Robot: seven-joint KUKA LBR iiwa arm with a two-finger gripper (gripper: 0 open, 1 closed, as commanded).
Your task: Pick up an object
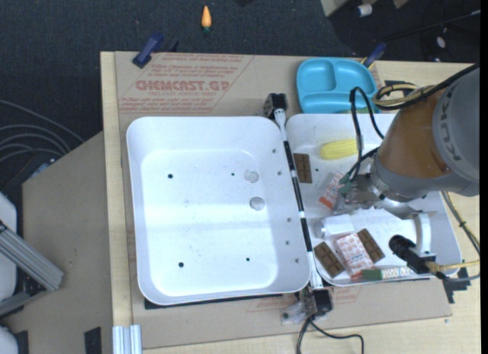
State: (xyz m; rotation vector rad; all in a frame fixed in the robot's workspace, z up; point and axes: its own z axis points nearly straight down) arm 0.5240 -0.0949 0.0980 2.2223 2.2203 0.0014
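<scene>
I am going for the little red and white packet point(332, 190) in the right bin point(451, 242). It is lying just under my pincer point(353, 192), a bit toward the left bin point(152, 146). To do this well, I am thinking I should go down slowly and straight, so the packet ends up in the middle of my pincer and does not slide away. I should also stay off the yellow corn point(338, 149), which is sitting past the packet, farther from me. The brown bars point(329, 257) and the pink snack pack point(351, 252) are lying on the other side, closer to the front. My pincer is hanging low over the packet. I cannot tell if it is spread or pressed together, or if it is touching anything.
</scene>
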